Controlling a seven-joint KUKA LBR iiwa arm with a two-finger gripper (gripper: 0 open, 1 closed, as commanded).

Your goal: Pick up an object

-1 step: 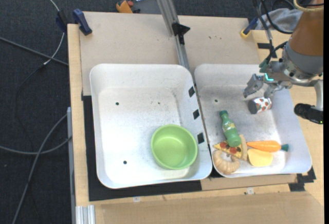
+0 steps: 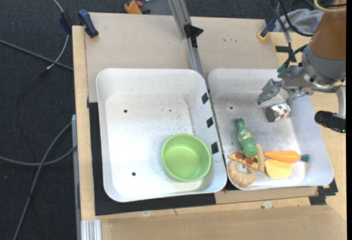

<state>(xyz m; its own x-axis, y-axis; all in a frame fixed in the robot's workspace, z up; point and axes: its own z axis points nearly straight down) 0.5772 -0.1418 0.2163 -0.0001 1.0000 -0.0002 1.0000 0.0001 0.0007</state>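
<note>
Small can (image 2: 279,112) just below gripper (image 2: 275,93) (right bin (image 2: 220,85)), untouched

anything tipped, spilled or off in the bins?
Nothing spilled or broken. The green bottle lies on its side in the right bin, bunched with the carrot and other toy food. The green bowl sits upright in the left bin.

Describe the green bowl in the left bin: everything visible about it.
The green bowl is a round, lime-green dish that looks like smooth plastic, with a plain rim and nothing visible inside it. It sits upright, mouth up, on the floor of the left bin, in the near right corner, close to the wall by the divide between the bins. No other object touches it.
</note>
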